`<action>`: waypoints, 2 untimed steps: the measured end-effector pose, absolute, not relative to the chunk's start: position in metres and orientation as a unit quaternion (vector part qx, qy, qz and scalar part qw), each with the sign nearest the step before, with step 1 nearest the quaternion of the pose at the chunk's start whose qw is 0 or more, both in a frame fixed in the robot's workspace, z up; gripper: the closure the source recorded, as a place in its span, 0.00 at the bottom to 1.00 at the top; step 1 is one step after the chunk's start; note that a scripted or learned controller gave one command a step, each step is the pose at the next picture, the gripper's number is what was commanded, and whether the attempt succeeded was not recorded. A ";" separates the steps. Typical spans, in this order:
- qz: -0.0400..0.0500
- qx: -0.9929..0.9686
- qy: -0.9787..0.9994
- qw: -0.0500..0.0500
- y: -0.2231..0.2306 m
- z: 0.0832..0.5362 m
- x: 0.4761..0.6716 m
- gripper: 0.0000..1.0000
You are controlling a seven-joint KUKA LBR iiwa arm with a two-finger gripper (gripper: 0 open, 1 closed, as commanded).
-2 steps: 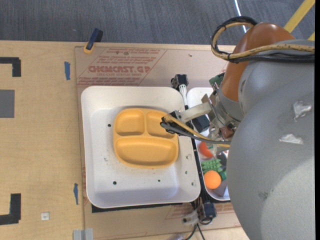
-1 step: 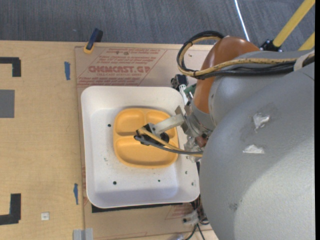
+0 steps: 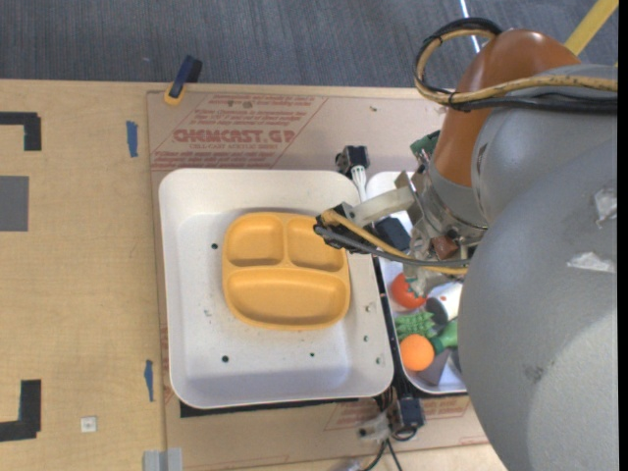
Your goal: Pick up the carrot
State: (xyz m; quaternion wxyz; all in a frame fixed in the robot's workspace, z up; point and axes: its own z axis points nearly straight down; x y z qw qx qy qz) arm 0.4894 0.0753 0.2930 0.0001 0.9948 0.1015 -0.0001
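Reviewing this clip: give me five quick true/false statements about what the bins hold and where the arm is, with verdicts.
1. A yellow tray lies in the left bin. True.
2. The tray has three compartments. True.
3. The tray's compartments hold food. False: all three show only bare yellow plastic.
4. The arm hangs over the right bin. True.
5. The right bin's toys are blue. False: orange, red and green pieces show there, partly hidden by the arm, so which one is the carrot is hard to tell.
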 end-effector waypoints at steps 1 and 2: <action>-0.002 0.991 0.133 -0.001 0.115 0.239 0.479 1.00; 0.000 0.995 0.102 0.000 0.082 0.265 0.480 1.00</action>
